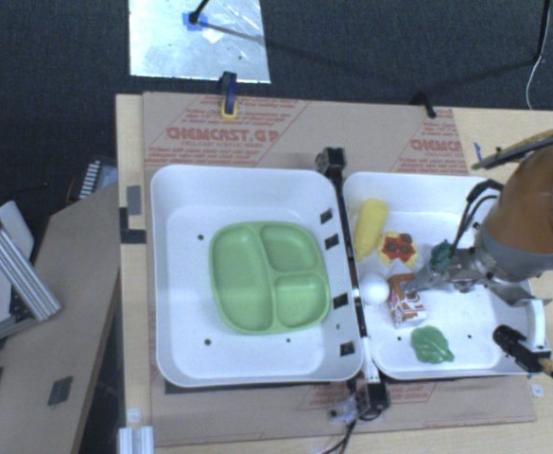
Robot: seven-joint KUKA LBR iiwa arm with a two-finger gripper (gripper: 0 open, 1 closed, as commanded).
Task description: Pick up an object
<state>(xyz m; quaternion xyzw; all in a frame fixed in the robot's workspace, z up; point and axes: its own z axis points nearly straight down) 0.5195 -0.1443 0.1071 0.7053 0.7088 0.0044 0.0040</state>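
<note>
The robot's claw [425, 277] hangs low in the right-hand white bin [446, 189], just above a small red-and-white carton [406, 305] — its grip cannot be told. Crowding neighbours — a white ball [376, 290], an orange star-patterned toy [397, 248] — could spoil the pick.

The arm [541, 220] runs off the right edge, so most of its body is cut away. Its wrist covers the right part of the right bin [446, 192], hiding the floor beneath. The gripper [418, 280] is small and blurred over the red-and-white carton [406, 304]; its tips cannot be made out. The print on that carton is too small to read. At the left edge, a metal rail [7, 258] is cut off.
</note>
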